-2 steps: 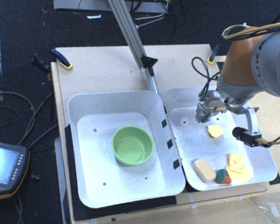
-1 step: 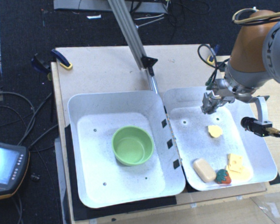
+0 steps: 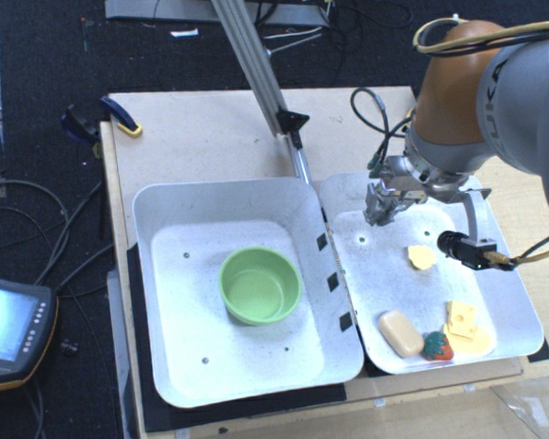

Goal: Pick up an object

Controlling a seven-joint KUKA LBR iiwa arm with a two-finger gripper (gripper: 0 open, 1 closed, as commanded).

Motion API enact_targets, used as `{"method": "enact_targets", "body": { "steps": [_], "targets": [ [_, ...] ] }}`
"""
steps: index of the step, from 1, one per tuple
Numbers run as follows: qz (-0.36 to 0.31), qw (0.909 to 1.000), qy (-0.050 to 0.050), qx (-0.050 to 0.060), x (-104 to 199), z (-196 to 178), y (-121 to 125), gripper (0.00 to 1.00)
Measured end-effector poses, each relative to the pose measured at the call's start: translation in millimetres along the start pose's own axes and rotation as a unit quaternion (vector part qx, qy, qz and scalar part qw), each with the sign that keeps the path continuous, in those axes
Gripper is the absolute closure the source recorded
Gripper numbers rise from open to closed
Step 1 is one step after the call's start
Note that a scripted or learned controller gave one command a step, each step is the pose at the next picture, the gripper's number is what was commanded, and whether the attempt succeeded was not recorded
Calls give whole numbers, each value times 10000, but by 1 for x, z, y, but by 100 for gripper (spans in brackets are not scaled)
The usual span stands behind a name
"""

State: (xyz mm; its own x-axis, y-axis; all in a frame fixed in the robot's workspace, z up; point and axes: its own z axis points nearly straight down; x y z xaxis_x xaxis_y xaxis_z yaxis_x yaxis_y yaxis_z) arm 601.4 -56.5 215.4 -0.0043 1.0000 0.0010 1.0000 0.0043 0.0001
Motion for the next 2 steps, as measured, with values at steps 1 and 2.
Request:
{"method": "enact_targets", "body": {
  "steps": [1, 2],
  "targets": [
    [1, 10000, -1, 3, 50, 6, -3, 100],
    [-3, 10000, 2, -5, 100, -9, -1, 100]
  ]
}}
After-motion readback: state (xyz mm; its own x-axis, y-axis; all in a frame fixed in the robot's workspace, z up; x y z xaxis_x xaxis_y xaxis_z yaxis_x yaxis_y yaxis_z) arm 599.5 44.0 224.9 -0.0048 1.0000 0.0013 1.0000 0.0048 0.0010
